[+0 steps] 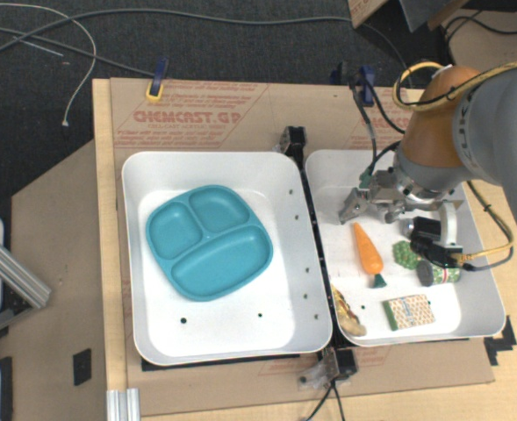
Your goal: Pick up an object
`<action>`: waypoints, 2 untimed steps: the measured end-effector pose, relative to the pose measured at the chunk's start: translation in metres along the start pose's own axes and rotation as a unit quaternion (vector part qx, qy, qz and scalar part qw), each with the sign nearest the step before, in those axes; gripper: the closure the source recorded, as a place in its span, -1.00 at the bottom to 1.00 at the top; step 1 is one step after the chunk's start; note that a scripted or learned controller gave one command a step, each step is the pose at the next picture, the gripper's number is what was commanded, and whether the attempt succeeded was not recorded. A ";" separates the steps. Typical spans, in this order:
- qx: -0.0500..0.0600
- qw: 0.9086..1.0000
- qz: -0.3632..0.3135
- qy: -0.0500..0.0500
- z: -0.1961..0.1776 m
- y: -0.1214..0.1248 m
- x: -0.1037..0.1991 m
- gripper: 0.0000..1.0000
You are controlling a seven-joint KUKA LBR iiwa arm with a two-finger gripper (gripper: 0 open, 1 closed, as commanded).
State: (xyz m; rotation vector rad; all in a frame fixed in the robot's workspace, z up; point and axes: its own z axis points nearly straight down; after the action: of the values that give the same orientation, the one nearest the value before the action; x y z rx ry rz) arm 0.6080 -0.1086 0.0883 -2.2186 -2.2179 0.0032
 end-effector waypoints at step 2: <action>-0.005 1.000 -0.001 -0.001 -0.076 0.007 -0.001 1.00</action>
State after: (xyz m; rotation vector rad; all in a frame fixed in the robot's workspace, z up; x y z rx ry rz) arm 0.6153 -0.1093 0.1639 -2.2230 -2.2254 -0.0049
